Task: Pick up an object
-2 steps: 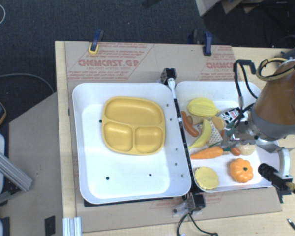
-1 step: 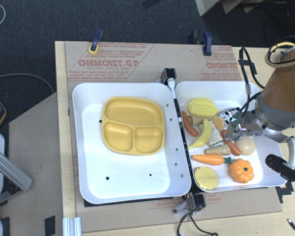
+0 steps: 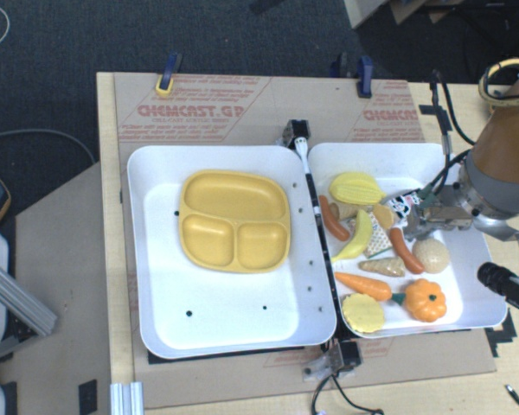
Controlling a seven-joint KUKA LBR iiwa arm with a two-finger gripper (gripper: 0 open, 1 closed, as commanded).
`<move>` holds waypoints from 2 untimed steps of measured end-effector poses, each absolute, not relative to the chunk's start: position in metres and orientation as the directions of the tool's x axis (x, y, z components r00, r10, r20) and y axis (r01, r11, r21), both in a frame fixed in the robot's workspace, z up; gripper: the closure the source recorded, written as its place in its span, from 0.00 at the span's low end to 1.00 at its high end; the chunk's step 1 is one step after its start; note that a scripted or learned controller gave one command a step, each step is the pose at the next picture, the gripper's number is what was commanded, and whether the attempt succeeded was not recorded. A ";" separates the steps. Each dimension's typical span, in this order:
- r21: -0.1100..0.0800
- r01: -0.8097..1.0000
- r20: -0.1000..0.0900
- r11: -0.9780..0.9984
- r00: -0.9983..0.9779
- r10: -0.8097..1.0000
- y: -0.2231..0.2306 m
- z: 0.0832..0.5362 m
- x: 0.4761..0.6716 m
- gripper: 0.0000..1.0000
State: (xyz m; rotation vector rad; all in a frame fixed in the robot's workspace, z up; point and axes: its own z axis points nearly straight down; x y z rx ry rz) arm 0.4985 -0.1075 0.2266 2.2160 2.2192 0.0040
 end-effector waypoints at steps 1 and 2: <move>0.005 1.000 -0.001 0.004 -0.004 1.000 -0.088 0.217 0.543 1.00; 0.005 1.000 0.000 0.005 -0.005 1.000 -0.057 0.212 0.588 1.00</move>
